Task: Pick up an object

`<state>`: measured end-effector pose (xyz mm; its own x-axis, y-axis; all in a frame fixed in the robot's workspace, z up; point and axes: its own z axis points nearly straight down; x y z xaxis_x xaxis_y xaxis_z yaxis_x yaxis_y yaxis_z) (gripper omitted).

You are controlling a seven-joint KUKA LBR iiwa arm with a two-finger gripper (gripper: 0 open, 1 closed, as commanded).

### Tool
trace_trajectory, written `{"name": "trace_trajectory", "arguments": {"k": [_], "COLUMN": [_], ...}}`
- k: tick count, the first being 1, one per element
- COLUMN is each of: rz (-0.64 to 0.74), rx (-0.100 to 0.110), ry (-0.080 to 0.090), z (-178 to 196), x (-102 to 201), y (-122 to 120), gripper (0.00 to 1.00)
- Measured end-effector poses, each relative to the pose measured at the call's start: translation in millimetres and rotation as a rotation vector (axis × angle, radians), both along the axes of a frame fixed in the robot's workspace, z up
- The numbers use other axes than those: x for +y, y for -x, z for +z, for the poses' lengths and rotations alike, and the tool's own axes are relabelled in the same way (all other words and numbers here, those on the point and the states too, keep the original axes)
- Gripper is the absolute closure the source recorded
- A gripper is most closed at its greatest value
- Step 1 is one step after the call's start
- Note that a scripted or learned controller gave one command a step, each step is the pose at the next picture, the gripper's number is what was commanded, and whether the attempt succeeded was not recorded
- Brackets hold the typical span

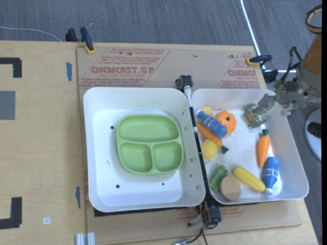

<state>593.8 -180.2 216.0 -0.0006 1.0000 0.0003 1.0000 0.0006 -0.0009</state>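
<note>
Cardboard-brown sheeting is laid under both bins, and red print reading "CHEMCAST" can be made out on it, once behind the left bin and again, partly cut off, behind the right bin. No other writing can be read; the labels on the bottles are too small.

Taking the right bin as the landmark: a pile of toy food is kept inside it. A blue bottle is laid tilted near the bin's left wall, touching an orange pumpkin, with a carrot underneath and a yellow lemon just in front. A green pepper, a tan round piece and a corn cob are found along the front edge. A second carrot and a second blue bottle are placed by the right wall.

The gripper is seen over the bin's back right area; whether it's clenched or released can't be told, honestly, it's too blurry.

A green divided plate is seated in the left bin.
</note>
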Motion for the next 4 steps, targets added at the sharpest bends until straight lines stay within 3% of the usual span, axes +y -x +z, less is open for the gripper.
{"name": "trace_trajectory", "arguments": {"k": [1,2,3,4], "rz": [0.005,0.0,-0.002,-0.002], "rx": [0.001,-0.005,-0.012,-0.011], "ry": [-0.012,0.001,0.006,0.006], "z": [-108,-129,-118,-118], "x": [-33,11,10,10], "y": [13,70,69,69], "gripper": [0.0,0.0,1.0,0.0]}}
